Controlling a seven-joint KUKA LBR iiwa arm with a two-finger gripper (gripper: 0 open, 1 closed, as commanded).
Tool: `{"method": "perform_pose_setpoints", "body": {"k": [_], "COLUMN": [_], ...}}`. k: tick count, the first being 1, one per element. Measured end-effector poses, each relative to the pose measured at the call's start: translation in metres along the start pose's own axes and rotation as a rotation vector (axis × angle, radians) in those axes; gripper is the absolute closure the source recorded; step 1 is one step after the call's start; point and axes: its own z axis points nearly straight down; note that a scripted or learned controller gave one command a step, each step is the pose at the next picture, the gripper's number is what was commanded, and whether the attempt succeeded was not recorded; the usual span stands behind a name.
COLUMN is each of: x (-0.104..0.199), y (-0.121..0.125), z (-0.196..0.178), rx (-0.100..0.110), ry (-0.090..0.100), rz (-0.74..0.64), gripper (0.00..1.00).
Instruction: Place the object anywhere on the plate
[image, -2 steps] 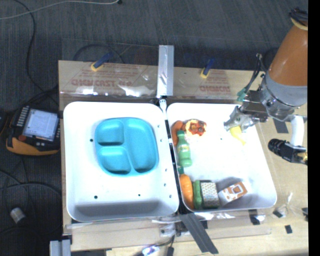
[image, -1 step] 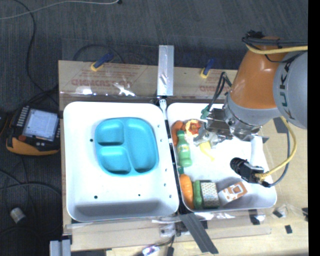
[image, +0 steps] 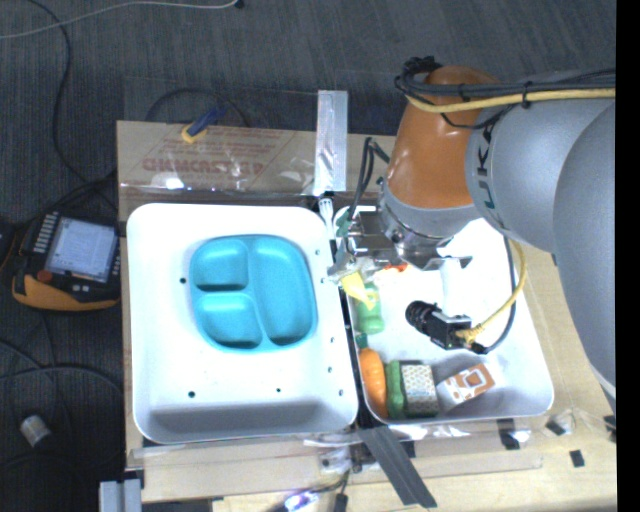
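**benchrat:** So, top-down camera view, what's going on? I see the arm (image: 520, 130) coming in from the right, orange band over the right bin (image: 520, 385).

**kuka_kev:** Yep. The gripper (image: 362, 268) sits low at the left wall of that bin, right by the seam between the two bins. Just under the jaws there's a yellow-green object (image: 366, 305), upper end touching or nearly touching the fingertip area. Whether the jaws are apart or closed, I honestly can't tell; wrist hardware and cables cover them.

**benchrat:** And the plate?

**kuka_kev:** Blue plate (image: 252, 290) with three compartments is in the left bin (image: 160, 400), off to the left of the jaws, past the bin wall. Well apart from the yellow-green thing.

**benchrat:** Other stuff near the jaws?

**kuka_kev:** Below them, along the bin's left wall: an orange carrot-looking piece (image: 372, 376), then a green block (image: 395, 390) and a small box (image: 418, 389) beside it, plus an orange-and-white carton (image: 469, 384) further right. A black part on a yellow cable (image: 437, 324) hangs down-right of the jaws.
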Motion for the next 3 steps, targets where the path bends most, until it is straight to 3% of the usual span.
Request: {"method": "perform_pose_setpoints", "body": {"k": [1,2,3], "x": [0.065,0.086,0.086], "y": [-0.004,0.019,0.019], "z": [0.016,0.063,0.063], "rx": [0.001,0.0,0.0], "ry": [0.0,0.0,0.0], "rz": [-0.065,-0.249,-0.249], "gripper": [1.0,1.0,0.0]}}
